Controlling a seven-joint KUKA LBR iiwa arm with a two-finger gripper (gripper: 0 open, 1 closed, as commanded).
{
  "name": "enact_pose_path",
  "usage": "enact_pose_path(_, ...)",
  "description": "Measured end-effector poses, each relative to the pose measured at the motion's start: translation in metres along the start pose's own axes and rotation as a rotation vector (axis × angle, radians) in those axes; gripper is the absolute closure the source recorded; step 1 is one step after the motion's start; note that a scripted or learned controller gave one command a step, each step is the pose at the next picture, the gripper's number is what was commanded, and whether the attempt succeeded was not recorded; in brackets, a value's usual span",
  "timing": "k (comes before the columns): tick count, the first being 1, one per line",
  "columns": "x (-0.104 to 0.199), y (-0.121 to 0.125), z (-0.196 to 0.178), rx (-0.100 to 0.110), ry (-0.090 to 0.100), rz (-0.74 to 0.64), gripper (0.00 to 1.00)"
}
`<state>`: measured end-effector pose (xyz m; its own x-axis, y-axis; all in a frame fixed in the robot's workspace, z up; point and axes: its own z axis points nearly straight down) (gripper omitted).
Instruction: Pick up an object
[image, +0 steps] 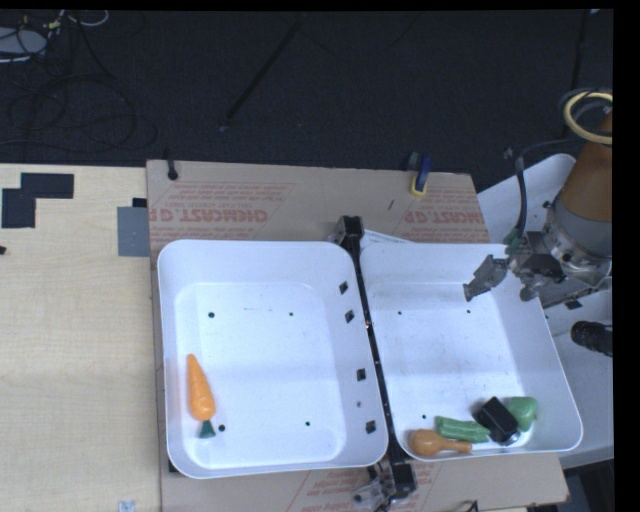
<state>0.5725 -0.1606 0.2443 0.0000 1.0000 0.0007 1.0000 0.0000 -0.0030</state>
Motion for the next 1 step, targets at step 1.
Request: enact_pose_path(1, 0.0780, -0.0175, -0.1658, -0.018, 0.000, -0.010, 0.00)
